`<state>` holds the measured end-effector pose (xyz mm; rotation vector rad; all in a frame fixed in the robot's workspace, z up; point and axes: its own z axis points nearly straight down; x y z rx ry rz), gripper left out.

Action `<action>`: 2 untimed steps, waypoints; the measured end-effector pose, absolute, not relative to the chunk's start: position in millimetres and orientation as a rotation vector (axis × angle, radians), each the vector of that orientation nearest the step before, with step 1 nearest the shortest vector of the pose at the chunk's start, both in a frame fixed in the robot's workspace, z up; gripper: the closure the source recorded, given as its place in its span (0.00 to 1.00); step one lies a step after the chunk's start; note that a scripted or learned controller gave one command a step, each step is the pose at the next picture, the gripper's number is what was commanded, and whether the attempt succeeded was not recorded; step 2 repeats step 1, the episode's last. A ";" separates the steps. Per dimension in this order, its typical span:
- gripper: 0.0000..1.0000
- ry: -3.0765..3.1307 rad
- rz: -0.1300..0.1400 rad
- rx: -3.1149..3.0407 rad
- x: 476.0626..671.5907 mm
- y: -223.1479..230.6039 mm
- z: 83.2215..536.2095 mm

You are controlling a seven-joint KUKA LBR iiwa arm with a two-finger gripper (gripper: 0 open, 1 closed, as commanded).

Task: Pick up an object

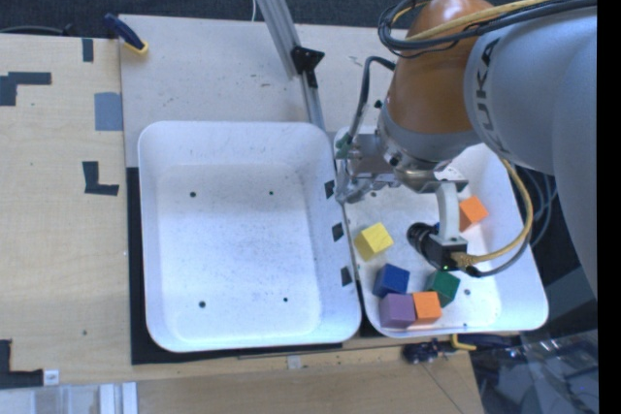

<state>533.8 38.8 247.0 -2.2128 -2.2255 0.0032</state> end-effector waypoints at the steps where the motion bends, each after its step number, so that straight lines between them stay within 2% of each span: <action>1: 1.00 -2.228 0.001 -2.211 537.4 96.0 244.0; 2: 1.00 -2.228 0.001 -2.211 537.4 96.0 244.0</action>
